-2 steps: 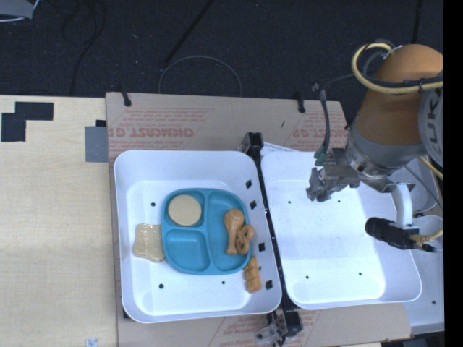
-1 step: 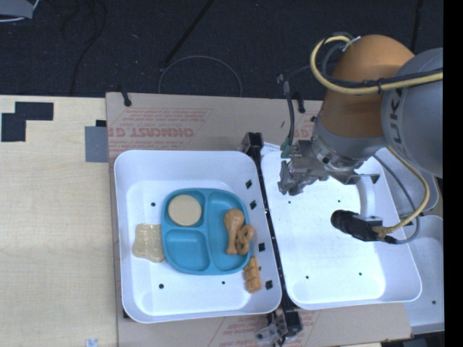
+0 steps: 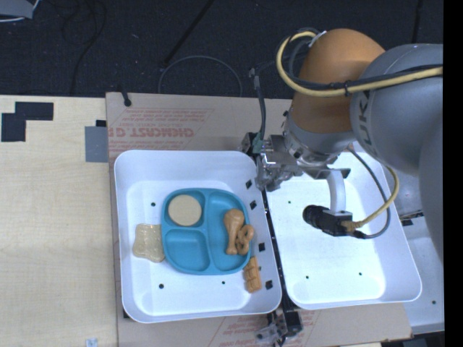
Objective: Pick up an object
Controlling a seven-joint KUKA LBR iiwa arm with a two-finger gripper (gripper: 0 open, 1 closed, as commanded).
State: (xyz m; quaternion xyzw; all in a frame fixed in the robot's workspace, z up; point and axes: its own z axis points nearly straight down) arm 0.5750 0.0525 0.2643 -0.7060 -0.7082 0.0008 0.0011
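A blue divided plate (image 3: 189, 255) lies in the left bin (image 3: 137, 295). A round tan disc (image 3: 184, 210) sits in its top left section. A tan drumstick (image 3: 233, 230) lies in its right section, with a pretzel-like piece (image 3: 247, 237) against it. Just off the plate's left edge rests a pale bread slice (image 3: 148, 242). A small tan piece (image 3: 252, 275) lies by the plate's lower right corner. My gripper (image 3: 269, 170) hangs at the top of the divide between the two bins, above and to the right of the plate, largely hidden under the wrist.
The right bin (image 3: 362, 280) lies under the arm. A black connector with a yellow cable (image 3: 327, 220) hangs over its middle. The grey arm and orange band (image 3: 340, 71) cover the upper right. Cardboard (image 3: 173, 125) lies under both bins.
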